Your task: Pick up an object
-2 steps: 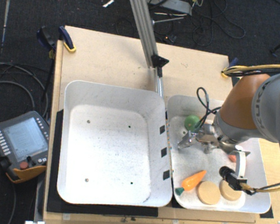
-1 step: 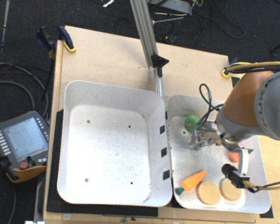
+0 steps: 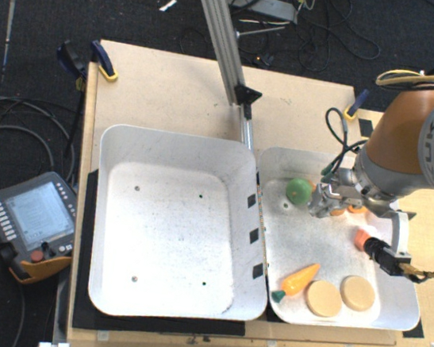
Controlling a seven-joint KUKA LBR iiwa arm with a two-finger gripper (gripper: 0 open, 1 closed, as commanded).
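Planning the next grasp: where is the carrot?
The carrot lies in the right bin, near its front edge, just left of two tan discs.

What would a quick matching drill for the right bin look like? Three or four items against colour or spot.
Things:
1. ball
2. carrot
3. two round discs
4. gripper

Descriptions:
A. tan, side by side at the bin's near edge
B. green, far side of the bin
C. orange with a green tip, lying left of the discs
D. metal, just right of the ball

Pairs: 1-B, 2-C, 3-A, 4-D
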